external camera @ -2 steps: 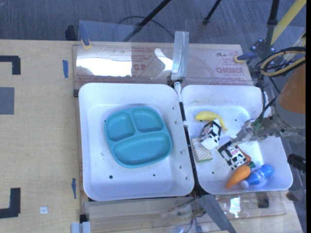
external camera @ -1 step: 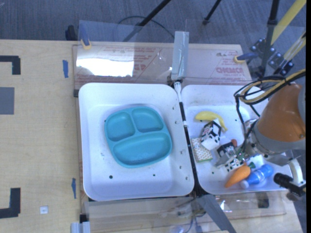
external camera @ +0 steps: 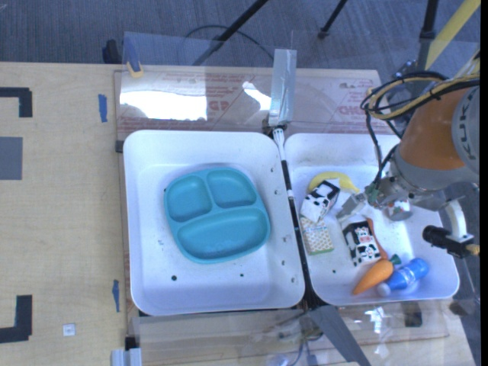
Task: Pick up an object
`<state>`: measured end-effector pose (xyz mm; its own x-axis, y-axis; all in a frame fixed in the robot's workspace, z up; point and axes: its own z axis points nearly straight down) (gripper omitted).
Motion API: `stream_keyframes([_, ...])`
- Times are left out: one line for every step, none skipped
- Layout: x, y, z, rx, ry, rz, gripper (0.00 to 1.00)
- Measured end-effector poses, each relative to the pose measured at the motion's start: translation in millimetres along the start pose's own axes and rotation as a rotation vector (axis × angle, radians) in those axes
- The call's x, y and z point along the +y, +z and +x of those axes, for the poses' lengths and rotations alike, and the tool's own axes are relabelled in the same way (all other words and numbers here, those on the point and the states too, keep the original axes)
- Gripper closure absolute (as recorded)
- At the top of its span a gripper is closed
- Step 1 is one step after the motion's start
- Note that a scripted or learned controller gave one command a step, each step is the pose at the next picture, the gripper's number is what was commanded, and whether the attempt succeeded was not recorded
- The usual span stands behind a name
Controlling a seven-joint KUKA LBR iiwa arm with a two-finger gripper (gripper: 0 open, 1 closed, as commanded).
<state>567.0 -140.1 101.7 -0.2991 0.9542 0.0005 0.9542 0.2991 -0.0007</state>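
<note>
A pale wooden worktop is stretching across the left and middle of the view, and two shallow white bins are sitting on it side by side, their inner rims touching. The left bin is lying nearer the open wood; the right bin is lying toward the arm's side. Black bracket marks are showing on the bare wood at the far left, with a grey square between them. Small strips of blue tape are sticking to the wood just beside the left bin. A clear sheet is lying flat behind both bins.
</note>
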Motion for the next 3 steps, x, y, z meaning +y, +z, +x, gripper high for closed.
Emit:
stream_keyframes([-43, 15, 36, -0.006, -0.051, -0.01, 0.0])
stream_keyframes([-41, 4, 33, -0.01, -0.048, -0.017, 1.0])
stream_keyframes([-6, -80, 94, -0.001, 0.143, 0.002, 1.0])
